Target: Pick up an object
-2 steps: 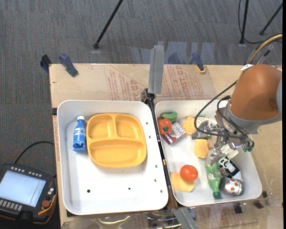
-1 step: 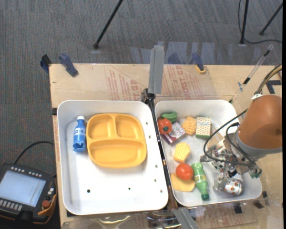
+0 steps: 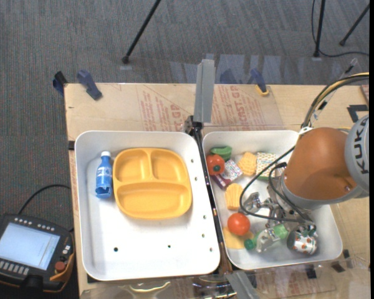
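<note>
Overhead slanted view of a tabletop point(image 3: 143, 108) of pale board carrying two shallow white bins side by side. The left bin point(image 3: 143, 254) holds a yellow divided plate point(image 3: 153, 182) with three compartments, lying flat near the bin's upper half, and a small blue bottle point(image 3: 103, 174) with a white cap, lying just beside the plate's left edge.

The right bin point(image 3: 329, 229) holds a cluster of toy food and small objects. Along its left side lie a red tomato-like piece point(image 3: 215, 164) with a green piece point(image 3: 222, 150) just above it, a yellow corn-like piece point(image 3: 234, 196), and a second red tomato point(image 3: 239, 223) resting against a flat yellow piece point(image 3: 234, 240). Nearer the top of the bin are a yellow waffle-textured piece point(image 3: 247, 162) and a patterned packet point(image 3: 266, 161). Toward the lower edge sit a green-and-white object point(image 3: 271, 235) and a rounded, multicoloured patterned object point(image 3: 303, 242).

The arm point(image 3: 321, 164), grey with an orange band, enters from the right and reaches down into the right bin. Its hand point(image 3: 262, 207) hangs low over the bin floor, between the corn-like piece and the green-and-white object, and near the second tomato. The metal parts and cables of the hand overlap in this view, so whether it is wide or narrow cannot be told; no object is clearly seen between its fingers. The candidate objects all lie in the bins.

A teach pendant point(image 3: 28, 248) with a lit screen rests on the floor at lower left.
</note>
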Robot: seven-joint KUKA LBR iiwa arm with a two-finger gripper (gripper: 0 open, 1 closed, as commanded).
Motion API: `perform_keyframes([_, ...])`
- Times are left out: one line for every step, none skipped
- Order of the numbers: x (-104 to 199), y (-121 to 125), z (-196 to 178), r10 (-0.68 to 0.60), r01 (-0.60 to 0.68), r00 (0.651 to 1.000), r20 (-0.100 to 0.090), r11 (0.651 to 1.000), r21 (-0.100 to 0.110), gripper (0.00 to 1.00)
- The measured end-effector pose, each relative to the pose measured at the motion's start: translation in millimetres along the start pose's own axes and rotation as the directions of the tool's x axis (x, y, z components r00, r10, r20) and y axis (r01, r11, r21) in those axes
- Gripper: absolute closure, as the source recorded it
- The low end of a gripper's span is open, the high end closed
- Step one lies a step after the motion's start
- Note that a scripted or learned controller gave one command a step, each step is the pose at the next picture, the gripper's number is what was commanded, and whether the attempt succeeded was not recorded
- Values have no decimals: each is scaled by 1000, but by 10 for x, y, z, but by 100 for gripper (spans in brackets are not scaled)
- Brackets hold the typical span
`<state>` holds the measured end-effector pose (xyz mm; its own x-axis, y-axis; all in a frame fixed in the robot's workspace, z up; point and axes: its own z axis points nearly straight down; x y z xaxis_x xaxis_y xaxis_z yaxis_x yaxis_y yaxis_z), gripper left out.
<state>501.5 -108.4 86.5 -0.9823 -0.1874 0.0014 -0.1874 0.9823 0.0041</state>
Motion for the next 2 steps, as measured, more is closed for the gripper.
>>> perform_keyframes([-27, 291, 0, 88, -88, 996, -1, 996, 1, 0])
perform_keyframes([-1003, -182, -13, 216, -216, 976, 4, 976, 4, 0])
